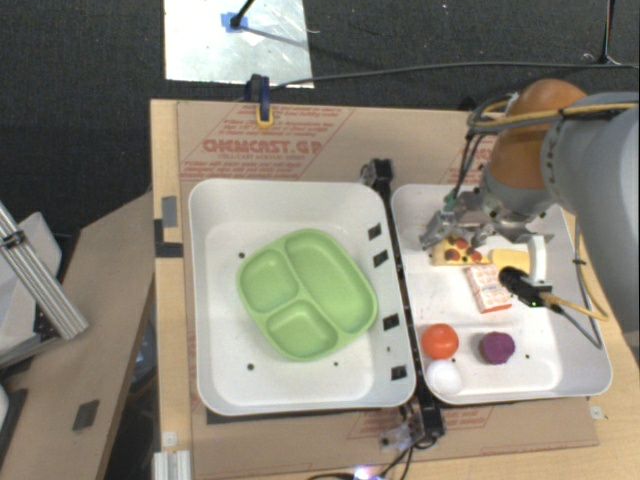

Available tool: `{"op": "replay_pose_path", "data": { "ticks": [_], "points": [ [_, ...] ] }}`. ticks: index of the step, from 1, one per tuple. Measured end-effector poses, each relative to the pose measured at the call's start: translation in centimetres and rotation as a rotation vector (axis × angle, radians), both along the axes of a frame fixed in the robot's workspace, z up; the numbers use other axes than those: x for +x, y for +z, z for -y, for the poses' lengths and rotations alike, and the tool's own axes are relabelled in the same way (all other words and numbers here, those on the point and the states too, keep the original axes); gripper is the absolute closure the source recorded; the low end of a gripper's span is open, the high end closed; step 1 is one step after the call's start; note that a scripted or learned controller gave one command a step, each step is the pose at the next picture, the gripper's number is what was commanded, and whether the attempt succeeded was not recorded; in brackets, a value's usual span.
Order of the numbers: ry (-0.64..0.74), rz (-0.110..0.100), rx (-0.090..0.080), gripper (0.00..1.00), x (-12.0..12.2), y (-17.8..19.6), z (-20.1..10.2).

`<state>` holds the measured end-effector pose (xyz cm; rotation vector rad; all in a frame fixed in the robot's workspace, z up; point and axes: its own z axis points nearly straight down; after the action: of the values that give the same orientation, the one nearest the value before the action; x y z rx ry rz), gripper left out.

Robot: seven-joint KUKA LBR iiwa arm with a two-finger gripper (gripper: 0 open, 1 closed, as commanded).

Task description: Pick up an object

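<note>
My metal gripper [452, 230] hangs low over a flat yellow pizza-slice toy [452, 255] in the right white plastic bin [585, 368]; grip state unclear.

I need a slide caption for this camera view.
Claw over toys in right bin; green plate in left bin.

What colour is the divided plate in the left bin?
Light green, all three compartments alike; the divided plate shows plainly in the camera view, lying in the left bin.
</note>
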<state>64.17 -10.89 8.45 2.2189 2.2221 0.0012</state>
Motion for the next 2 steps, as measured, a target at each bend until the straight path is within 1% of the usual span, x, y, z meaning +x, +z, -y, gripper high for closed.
{"op": "replay_pose_path", "data": {
  "ticks": [1, 2],
  "points": [
    [0.000, 0.004, 0.000, 1.00, 0.1, 1.2, 0.0],
    [-0.001, 0.005, -0.001, 1.00, 0.6, 6.1, 0.8]
  ]
}}
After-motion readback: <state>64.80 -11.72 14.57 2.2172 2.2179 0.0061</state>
